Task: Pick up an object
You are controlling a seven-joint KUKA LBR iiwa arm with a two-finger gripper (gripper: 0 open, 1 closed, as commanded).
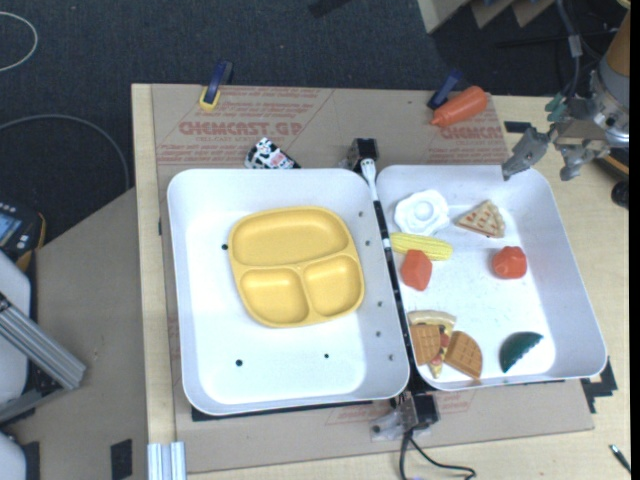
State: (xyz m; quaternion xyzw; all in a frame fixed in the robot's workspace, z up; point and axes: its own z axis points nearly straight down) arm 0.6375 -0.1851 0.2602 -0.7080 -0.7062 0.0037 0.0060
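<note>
Gripper point(547, 160) poised at two o'clock over the right bin point(570, 258), fingers spread apart, holding nothing. Nearest: pizza slice point(481, 219) at the bin's twelve o'clock, beside the fried egg point(421, 210). Probably light, stiff, flat plastic; best pinched across its narrow sides.

Tray point(295, 265) in left bin point(200, 298)

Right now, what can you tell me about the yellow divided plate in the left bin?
The yellow divided plastic plate looks matte, with rounded corners and three compartments: one long one at the far side, two smaller ones nearer the camera. It lies flat, slightly rotated, near the middle of the left white bin. All three compartments look bare.
</note>
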